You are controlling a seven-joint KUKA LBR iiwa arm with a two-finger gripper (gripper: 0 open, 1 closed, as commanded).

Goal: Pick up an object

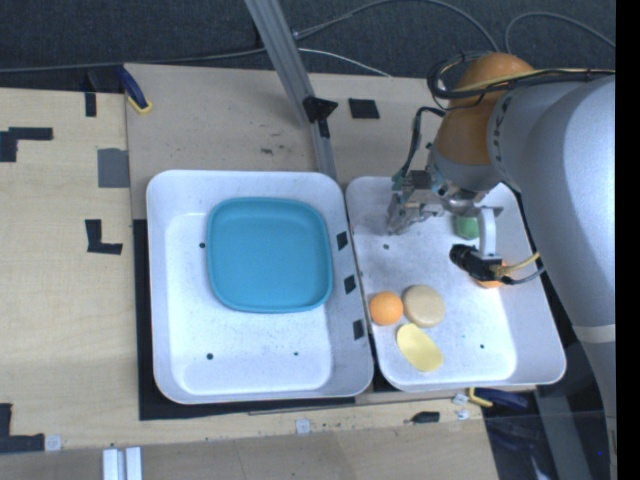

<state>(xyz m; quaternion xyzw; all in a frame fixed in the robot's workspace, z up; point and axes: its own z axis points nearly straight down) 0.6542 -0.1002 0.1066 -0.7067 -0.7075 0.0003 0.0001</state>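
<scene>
Gripper point(405, 213), grip state unclear, hangs over the smooth right bin point(520, 353) near a round orange ball point(385, 309).

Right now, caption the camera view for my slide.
Gripper hovers in right white bin, above orange ball, beige disc, yellow piece.

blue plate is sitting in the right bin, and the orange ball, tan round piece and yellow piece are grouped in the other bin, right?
Not quite. The camera view shows the blue plate lying in the left bin, not the right one. The orange ball, tan round piece and yellow piece are indeed grouped in the other bin, the right bin.
</scene>
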